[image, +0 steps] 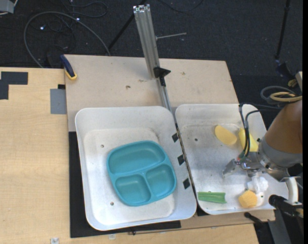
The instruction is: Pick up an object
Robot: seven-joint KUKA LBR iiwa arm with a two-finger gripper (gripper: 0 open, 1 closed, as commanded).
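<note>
The right bin (204, 117) holds several small objects. A pale yellow piece (225, 134) lies near its back. A flat green piece (211, 197) rests by the front wall, with an orange-yellow lump (248, 199) to its right and a small white lump (259, 183) just above that. My gripper (240, 166) hangs low over the bin's right half, between the yellow piece and the orange-yellow lump, with nothing visibly in it. The arm's grey body and orange band (288, 131) hide the bin's right wall.
A teal divided plate (141, 172) lies in the left bin (92, 131). An aluminium post (147, 39) rises behind the bins. Black cables and a yellow-green part (250, 139) run along the wrist. The wooden bench extends to the left.
</note>
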